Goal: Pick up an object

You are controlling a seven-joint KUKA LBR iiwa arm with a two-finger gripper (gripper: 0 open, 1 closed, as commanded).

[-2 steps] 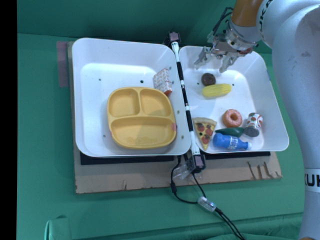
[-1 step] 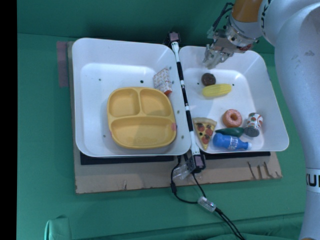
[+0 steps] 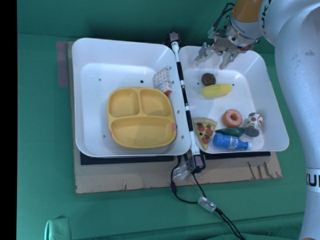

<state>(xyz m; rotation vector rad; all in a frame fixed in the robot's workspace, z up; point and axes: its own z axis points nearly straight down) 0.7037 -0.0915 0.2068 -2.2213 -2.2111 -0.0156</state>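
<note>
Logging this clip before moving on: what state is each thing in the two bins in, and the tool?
Tool: open, holding nothing, above the right bin's far edge.
Tray: flat in the left bin, nothing in its compartments.
Carton: tilted, at the tray's far corner.
Corn: lying flat.
Dark donut: flat, beside the corn.
Orange donut: flat.
Can: on its side.
Bottle: on its side.
Pizza slice: flat.
</note>
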